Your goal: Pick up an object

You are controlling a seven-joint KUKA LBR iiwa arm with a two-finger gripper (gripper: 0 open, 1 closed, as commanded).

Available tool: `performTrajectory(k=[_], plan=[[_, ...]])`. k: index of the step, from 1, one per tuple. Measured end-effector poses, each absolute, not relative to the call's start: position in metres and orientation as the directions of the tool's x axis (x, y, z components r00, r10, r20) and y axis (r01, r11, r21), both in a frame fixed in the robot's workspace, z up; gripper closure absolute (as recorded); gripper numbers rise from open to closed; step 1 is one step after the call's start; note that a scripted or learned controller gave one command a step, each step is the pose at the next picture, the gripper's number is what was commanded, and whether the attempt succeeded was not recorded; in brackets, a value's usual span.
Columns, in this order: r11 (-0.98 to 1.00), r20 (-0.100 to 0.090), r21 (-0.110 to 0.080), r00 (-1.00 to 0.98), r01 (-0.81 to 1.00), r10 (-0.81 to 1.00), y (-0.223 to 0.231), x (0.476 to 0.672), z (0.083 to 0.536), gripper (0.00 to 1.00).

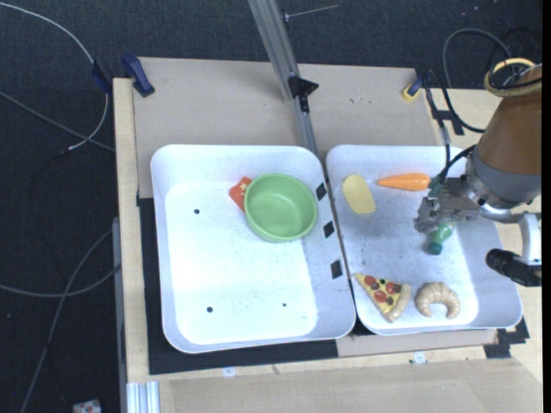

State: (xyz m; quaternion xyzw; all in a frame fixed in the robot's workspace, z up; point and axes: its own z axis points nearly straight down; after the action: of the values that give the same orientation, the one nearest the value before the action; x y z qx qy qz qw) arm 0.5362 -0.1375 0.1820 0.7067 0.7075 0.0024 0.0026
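Dark carpet under a pale wooden bench [215, 101]. Two shallow glossy white bins: left bin [232, 317], right bin [495, 308]. One round green plastic bowl [280, 206]. One metal gripper [435, 226], low in the right bin over a small green object [436, 239]; opening cannot be told. One smooth carrot [403, 181], one croissant [437, 299], one pizza slice [381, 295], one yellow lump [359, 194].
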Motion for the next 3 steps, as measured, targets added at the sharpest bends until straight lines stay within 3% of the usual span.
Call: performTrajectory(k=[1, 3], plan=[[0.001, 0.0, 0.006, -0.001, 1.0, 1.0, -0.137, 0.538, 0.234, 1.0], [0.007, 0.003, 0.003, -0.007, 1.0, 1.0, -0.024, 0.561, 0.248, 1.0]])
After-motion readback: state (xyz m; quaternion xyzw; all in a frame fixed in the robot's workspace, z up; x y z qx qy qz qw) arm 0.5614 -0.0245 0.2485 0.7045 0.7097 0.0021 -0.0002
